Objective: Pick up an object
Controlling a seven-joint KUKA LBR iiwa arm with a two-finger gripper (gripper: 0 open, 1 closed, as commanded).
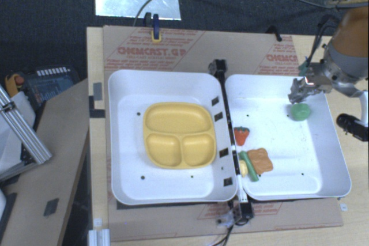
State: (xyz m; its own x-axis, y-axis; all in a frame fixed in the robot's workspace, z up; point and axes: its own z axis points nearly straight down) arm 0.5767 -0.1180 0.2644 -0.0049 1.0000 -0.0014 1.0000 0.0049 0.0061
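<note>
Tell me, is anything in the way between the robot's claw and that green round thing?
Nothing visible is in the way. The gripper hangs just above the green round object near the far right corner of the right bin. The strawberry toy and the orange piece lie apart, by the bin's left side.

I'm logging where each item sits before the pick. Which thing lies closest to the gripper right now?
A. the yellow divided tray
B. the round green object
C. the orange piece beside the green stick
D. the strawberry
B: the gripper hangs at the far right of the right bin, just above the round green object, while the strawberry and the orange piece lie nearer the divider and the yellow divided tray sits in the left bin.
</note>
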